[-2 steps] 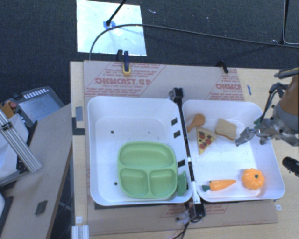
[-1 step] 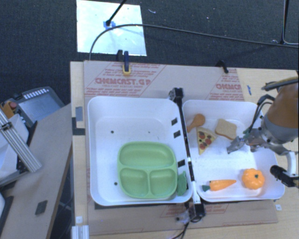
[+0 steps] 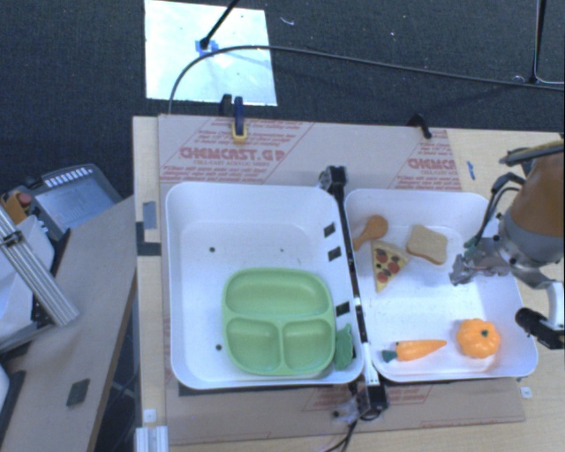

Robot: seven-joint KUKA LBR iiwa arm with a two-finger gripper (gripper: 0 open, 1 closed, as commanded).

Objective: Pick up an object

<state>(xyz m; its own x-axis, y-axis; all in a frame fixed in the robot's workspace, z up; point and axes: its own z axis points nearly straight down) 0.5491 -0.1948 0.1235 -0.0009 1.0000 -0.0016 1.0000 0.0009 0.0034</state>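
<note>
Hand point(image 3: 463, 267) hovers over the right bin point(image 3: 441, 366), between bread slice point(image 3: 427, 244) and pumpkin point(image 3: 478, 338); its grip state — apparently empty, cannot tell.

A: Floor?
B: Dark carpet point(image 3: 371, 26) across the top of the frame, with a pale sheet point(image 3: 210, 53) lying on it at upper left and a thin cable point(image 3: 397, 66) running across.

A: Bench?
B: A tan wooden top point(image 3: 146, 168) at centre, covered by a printed cardboard sheet point(image 3: 291, 146).

A: Left edge?
B: A grey side table point(image 3: 79, 300), a device with a screen point(image 3: 66, 199), and an aluminium rail point(image 3: 35, 274).
</note>
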